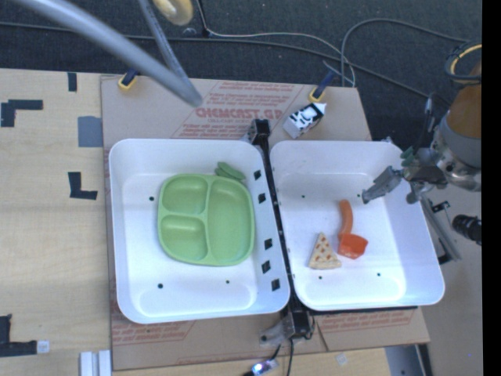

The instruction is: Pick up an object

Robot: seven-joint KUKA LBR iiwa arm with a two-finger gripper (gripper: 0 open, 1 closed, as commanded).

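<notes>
In the right bin point(391, 288) lie three small things: an orange carrot-like stick point(345, 215), a red chunk point(352, 246) just below it, and a tan pizza-slice toy point(322, 253) to the left of the chunk. My gripper point(391, 183) hangs over the bin's right side, up and to the right of the orange stick, with grey fingers point(376, 189) pointing left. Nothing is between them. The arm comes in from the right edge.
The left bin point(133, 288) holds a green divided plate point(207, 218) with a small green piece point(229, 171) at its upper right rim. A black divider point(270, 210) joins the bins. A small black-and-white toy point(304, 117) sits on the cardboard behind.
</notes>
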